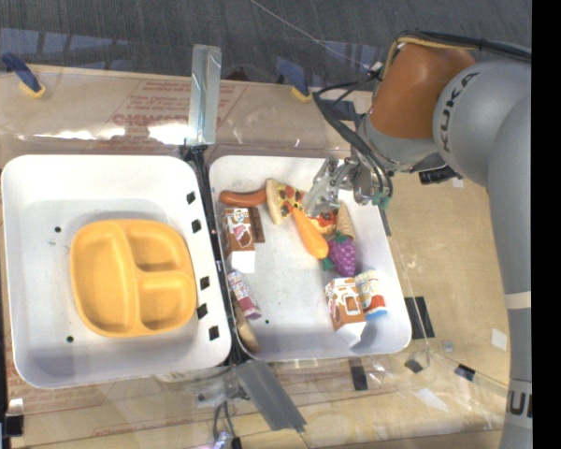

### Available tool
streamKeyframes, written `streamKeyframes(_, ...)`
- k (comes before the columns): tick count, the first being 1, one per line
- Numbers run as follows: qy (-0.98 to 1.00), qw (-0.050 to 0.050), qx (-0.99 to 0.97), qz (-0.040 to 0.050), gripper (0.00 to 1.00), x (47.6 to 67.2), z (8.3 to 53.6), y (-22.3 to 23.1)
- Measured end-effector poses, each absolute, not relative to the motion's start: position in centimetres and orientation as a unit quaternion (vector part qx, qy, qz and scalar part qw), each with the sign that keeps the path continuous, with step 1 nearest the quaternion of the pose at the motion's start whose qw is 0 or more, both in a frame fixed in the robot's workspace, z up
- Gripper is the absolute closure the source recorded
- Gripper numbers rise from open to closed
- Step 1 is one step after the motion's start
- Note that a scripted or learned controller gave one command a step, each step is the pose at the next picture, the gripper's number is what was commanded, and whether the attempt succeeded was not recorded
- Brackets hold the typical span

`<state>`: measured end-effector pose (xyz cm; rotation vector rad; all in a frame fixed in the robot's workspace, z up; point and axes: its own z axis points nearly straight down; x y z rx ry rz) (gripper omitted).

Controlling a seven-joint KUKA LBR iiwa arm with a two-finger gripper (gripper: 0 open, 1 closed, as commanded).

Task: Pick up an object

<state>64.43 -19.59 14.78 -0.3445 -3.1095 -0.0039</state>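
Note:
My gripper [320, 197] hangs over the upper middle of the right bin [280, 330], its metal fingers pointing down-left at a cluster of toy food. Right under it lie an orange carrot [309, 235], a pizza slice [280, 199] and a waffle cone [344, 221]. Purple grapes [343, 253] sit just below the carrot. A sausage [242, 196] lies at the bin's upper left, a brown packet [239, 228] below it. A small carton [353, 298] rests at the lower right. Nothing shows between the fingers.
The left bin [37, 185] holds a yellow divided plate [133, 275]. A small packet [242, 297] and a tan item [249, 334] lie along the right bin's left wall. A metal post [203, 96] stands behind the divider between the bins.

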Motion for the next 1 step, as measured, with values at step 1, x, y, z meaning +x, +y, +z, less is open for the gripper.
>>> streamKeyframes(1,-0.994,-0.001,-0.110,0.0001,0.00,64.79,15.59,-19.68)
